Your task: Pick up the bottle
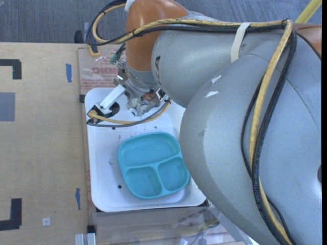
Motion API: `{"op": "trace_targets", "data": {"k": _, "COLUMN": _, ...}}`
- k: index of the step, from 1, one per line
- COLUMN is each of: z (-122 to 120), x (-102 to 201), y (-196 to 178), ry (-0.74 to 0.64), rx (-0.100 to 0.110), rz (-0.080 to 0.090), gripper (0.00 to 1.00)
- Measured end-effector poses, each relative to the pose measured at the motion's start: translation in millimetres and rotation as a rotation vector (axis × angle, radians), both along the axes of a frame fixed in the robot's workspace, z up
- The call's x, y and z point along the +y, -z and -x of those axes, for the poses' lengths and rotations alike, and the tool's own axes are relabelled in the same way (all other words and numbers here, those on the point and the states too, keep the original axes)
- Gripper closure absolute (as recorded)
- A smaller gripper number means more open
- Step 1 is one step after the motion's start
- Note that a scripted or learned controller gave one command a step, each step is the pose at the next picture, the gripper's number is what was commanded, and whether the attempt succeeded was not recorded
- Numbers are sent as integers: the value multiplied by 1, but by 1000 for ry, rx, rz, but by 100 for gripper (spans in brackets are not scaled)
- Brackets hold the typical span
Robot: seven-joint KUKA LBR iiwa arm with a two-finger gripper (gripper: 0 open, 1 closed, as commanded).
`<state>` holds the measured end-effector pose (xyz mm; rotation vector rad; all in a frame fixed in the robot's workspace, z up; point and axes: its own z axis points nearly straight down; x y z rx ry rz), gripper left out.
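my arm comes in from the right and covers most of the frame, grey body with the orange band (148, 19) up top. my claw (140, 103) hangs over the far end of the white bin (99, 188), close to the bin floor or on it, hard to judge from this slant. can't tell how wide the claw is set or whether it has anything; the wrist hardware blocks that spot. a white piece with a dark round opening (108, 106) sticks out just left of the claw, beside the yellow and black cable loop (127, 120). could be the bottle's neck, could be part of my own rig, can't tell. nearer end of the same bin has a teal divided tray (152, 165), three compartments, nothing in them, apart from the claw. my read: i'm at the reach or grasp stage, no lift visible, bottle not confirmed in hand. left to do: secure grip, raise clear of bin.
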<state>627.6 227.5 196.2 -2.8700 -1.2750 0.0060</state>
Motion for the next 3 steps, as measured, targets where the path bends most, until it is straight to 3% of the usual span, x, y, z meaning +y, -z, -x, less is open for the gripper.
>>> {"op": "trace_targets", "data": {"k": 1, "z": 20, "x": -4, "y": -104, "ry": 107, "rx": -3, "rz": -2, "gripper": 100}}
{"op": "trace_targets", "data": {"k": 2, "z": -20, "x": -3, "y": -151, "ry": 229, "rx": -4, "rz": -2, "gripper": 100}}
{"op": "trace_targets", "data": {"k": 3, "z": -33, "x": -5, "y": -206, "ry": 371, "rx": -5, "rz": -2, "gripper": 100}}
